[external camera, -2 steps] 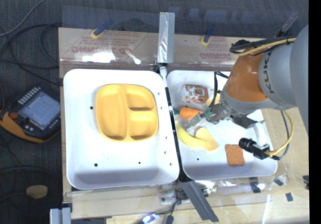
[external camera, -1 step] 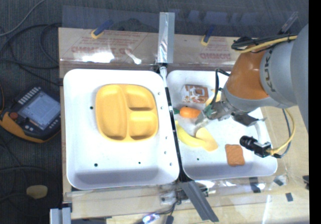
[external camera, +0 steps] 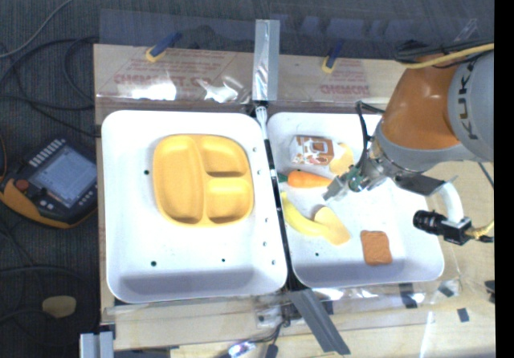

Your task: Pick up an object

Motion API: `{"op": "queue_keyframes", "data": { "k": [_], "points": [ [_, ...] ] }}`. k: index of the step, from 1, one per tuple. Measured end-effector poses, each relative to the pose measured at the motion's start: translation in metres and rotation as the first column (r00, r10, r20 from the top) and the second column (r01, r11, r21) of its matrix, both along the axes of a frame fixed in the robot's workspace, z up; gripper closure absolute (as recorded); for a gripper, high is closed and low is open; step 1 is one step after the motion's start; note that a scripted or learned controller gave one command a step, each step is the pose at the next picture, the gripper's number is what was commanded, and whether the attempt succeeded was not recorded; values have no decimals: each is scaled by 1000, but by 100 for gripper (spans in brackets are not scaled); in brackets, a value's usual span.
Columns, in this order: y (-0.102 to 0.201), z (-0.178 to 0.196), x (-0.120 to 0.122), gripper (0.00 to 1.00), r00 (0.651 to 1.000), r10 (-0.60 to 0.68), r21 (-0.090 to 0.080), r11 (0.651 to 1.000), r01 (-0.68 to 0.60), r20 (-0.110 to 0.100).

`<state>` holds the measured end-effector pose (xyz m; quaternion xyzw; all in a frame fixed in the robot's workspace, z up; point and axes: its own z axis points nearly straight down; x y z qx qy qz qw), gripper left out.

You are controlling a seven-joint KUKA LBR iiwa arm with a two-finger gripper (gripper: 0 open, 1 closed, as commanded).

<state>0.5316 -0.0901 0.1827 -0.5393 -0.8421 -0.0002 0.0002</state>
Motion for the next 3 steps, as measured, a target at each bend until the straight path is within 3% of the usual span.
{"op": "queue_keyframes", "data": {
  "k": [1, 2, 3],
  "points": [
    [0, 0, 0, 0, 1000, 0, 0, 1000, 0, 0],
    [-16, -90, 69, 0, 998, -64, 0, 998, 64, 4],
    [-26, -81, 64, 0, 998, -59, 1, 998, 59, 1]
  ]
}}
